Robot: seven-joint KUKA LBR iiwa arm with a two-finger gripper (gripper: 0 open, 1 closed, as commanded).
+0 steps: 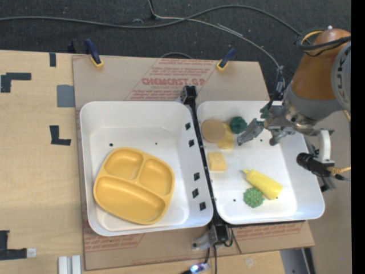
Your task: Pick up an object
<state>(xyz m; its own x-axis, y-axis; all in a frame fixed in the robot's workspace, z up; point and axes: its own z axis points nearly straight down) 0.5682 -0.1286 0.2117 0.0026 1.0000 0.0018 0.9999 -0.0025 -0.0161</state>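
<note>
Toys and food pieces lie in the right bin [296, 210], and none of them is between the fingers of the end effector [263, 135]. The end effector hangs over the upper right part of that bin, on the grey arm [319, 79] that comes in from the right. Its two dark fingers are spread apart, about half open, with bare white bin showing between them. One finger [249, 133] points down and left, and its tip is very near a pale yellow block [226, 141] and a dark green lump [238, 123]. I cannot tell if the tip touches either one.

A round tan disc [214, 130] sits left of the green lump, by the wall between the bins. A small yellow square piece [217, 161] lies lower, well left of the end effector. A long yellow toy [263, 183] and a bumpy green ball [253, 197] lie side by side near the front of the bin, well below the end effector.

The left bin [114, 116] holds a yellow tray [134, 185] with three parts. Both bins sit on a brown board [171, 79] on the surface [34, 176].
</note>
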